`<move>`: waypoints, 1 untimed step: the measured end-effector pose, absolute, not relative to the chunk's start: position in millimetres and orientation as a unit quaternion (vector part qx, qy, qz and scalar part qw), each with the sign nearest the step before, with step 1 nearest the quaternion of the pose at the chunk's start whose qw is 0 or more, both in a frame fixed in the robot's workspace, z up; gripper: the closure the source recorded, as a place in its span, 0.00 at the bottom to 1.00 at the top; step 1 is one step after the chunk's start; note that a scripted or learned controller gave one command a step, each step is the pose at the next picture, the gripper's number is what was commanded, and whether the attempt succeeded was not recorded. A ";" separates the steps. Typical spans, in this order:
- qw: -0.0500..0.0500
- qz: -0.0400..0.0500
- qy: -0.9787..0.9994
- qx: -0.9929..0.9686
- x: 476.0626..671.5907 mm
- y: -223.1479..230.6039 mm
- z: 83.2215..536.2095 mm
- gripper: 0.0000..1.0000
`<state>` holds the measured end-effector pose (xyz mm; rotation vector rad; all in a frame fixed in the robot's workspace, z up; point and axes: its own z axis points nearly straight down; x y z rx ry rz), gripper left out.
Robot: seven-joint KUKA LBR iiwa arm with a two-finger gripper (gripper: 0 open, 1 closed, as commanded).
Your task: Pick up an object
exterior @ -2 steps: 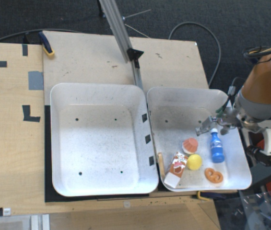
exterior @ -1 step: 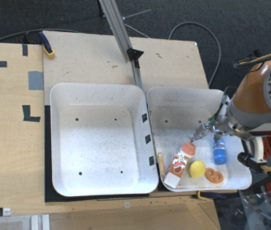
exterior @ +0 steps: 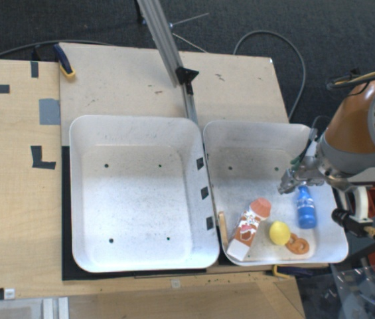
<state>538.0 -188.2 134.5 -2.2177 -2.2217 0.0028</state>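
1. The desk is pale wood-grain board with grey and black tape patches on its left part; a lighter, smoother panel carries two shallow white bins side by side.
2. The left bin is a rounded-corner tray of matte white plastic, its floor speckled with fine dark scuffing and marked by four small dark dots.
3. The right bin has the same shape and finish, and all the loose things lie in its near right part.
4. A blue bottle with a rounded body and a paler cap end lies close to the right wall, its upper end touching or just under the hand.
5. An orange-and-white tube-shaped bottle lies at a slant, its orange cap up and right, its white base close to the near rim.
6. A smooth yellow ball-like object sits just right of that bottle.
7. An orange ring-shaped piece lies against the yellow one, near the bin's near right corner.
8. The hand is a grey metal cluster low over the right bin, directly above the blue bottle's top; whether its fingers are apart or together I cannot tell, and nothing is plainly seen between them.
9. The arm is bulky and smooth, grey with a glossy orange band, entering from the right.
10. A ribbed silver metal rail runs diagonally from the top down to the gap between the bins, with a black clamp on it.
11. A thin dark cable loops over the dark carpet-like floor beyond the desk.
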 end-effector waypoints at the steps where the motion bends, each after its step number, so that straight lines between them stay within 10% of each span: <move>1: -0.002 -0.001 -0.708 -0.706 535.7 -185.9 196.8 1.00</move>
